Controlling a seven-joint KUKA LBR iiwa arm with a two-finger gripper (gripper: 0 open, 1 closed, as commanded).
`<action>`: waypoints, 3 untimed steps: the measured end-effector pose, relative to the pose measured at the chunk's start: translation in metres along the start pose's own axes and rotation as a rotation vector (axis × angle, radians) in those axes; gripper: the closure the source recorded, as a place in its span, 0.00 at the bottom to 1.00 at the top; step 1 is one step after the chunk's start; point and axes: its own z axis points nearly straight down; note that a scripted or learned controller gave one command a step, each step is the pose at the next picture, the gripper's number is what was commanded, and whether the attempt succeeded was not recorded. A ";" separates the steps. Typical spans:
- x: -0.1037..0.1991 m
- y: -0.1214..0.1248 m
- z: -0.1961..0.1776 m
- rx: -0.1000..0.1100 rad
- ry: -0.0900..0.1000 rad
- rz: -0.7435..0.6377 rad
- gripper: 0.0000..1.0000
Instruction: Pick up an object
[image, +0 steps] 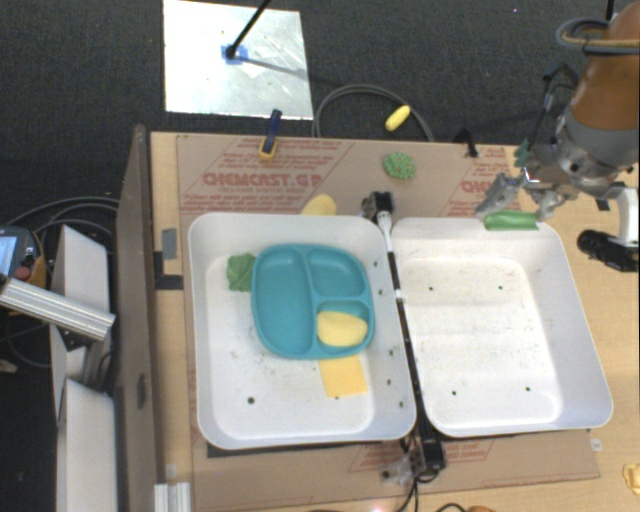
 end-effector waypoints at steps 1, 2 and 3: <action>0.012 -0.004 0.152 0.005 0.002 0.000 0.00; 0.013 0.013 0.188 -0.002 -0.001 -0.003 0.00; 0.014 0.013 0.176 -0.004 0.000 -0.004 1.00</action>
